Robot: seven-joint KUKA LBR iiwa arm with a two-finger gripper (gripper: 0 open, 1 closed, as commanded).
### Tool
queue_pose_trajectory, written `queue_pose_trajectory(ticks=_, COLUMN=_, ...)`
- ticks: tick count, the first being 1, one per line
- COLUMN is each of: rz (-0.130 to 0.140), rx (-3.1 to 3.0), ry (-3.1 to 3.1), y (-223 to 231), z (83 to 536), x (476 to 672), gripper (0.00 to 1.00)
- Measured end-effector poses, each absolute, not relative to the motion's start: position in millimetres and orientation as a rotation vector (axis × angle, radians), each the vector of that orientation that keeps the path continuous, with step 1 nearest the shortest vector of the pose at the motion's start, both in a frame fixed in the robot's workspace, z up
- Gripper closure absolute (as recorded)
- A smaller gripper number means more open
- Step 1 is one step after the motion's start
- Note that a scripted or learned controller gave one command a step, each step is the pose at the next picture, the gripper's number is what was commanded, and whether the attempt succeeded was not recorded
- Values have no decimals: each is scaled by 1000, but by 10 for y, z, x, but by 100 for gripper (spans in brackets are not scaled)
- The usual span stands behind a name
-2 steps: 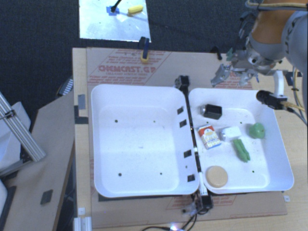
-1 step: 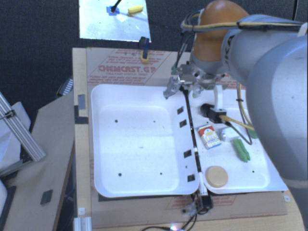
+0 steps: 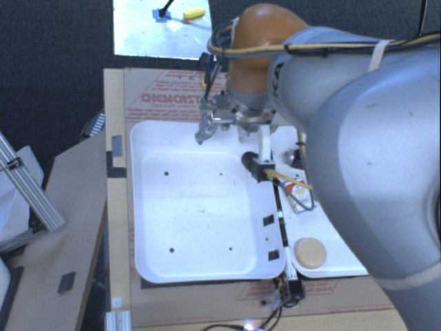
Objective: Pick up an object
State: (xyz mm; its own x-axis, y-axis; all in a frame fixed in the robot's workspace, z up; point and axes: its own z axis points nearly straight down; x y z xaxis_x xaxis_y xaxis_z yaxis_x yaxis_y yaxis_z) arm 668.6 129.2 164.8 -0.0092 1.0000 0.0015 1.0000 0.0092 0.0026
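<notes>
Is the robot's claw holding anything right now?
No. The gripper hangs over the far edge of the left bin, and nothing shows between its fingers. The round tan disc lies untouched in the right bin.

A round, flat tan disc (image 3: 311, 252) lies in the near corner of the right-hand bin (image 3: 337, 266), close to the divide between the two bins. Farther back in that bin, a small packet with red markings (image 3: 300, 193) lies partly hidden under the arm.

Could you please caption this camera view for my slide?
Arm's gripper above the left bin's far edge; tan disc in right bin.
</notes>
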Motion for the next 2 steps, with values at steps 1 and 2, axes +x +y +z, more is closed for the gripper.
queue_pose_trajectory(ticks=1, rz=12, rx=2208, ry=2234, y=2072, z=2234, x=6465, gripper=0)
queue_pose_trajectory(ticks=2, rz=-13, rx=2229, ry=2218, y=1379, z=761, x=6639, gripper=0)
